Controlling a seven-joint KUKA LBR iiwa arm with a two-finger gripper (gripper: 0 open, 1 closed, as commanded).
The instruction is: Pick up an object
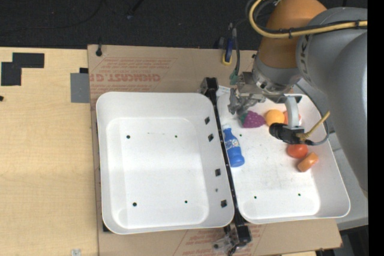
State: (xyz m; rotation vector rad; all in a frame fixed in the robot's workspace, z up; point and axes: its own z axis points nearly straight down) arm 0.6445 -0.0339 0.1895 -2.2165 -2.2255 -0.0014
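Note:
My gripper (238, 107) hangs low over the far left corner of the right bin (282, 204). Just to its right, touching or nearly touching it, lies a purple bunch of grapes (255, 120) with a bit of green at its left end. A yellow-orange ball (273, 115) sits right of the grapes. A blue bottle (232, 147) lies along the bin's left wall, nearer than the gripper. A red piece (296, 151) and an orange piece (307, 162) lie together at the right side. I see nothing between the fingers.
The left bin (114, 213) stands beside the right one, with a black divider (217, 129) between them. Both rest on a cardboard sheet (150, 69). The arm's bulky grey and orange body (312, 39) looms over the right bin's far right.

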